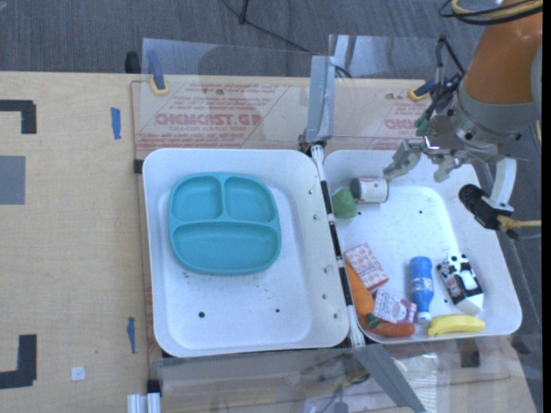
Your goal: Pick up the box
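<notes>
Box (367,266) sits untouched low in the right bin (435,209), mid-frame, just beside the carrot (361,294). Gripper (424,162) hovers at the bin's top edge, upper right, fingers spread wide and holding nothing, so the whole pickup is left.

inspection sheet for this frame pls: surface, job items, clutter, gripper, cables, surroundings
Surface: two white bins side by side; left bin, right bin.
Job's things: red-and-white patterned box lies flat in the right bin, untouched.
Clutter: teal divided plate in the left bin; in the right bin a green ball, white cylinder, blue bottle, banana, carrot, black-and-white toy.
Grippers: gripper over the right bin's far edge, away from the box, fingers spread, holding nothing.
Cables: yellow and black cables on the arm; black cable on the floor.
Surroundings: wooden bench, grey carpet.
</notes>
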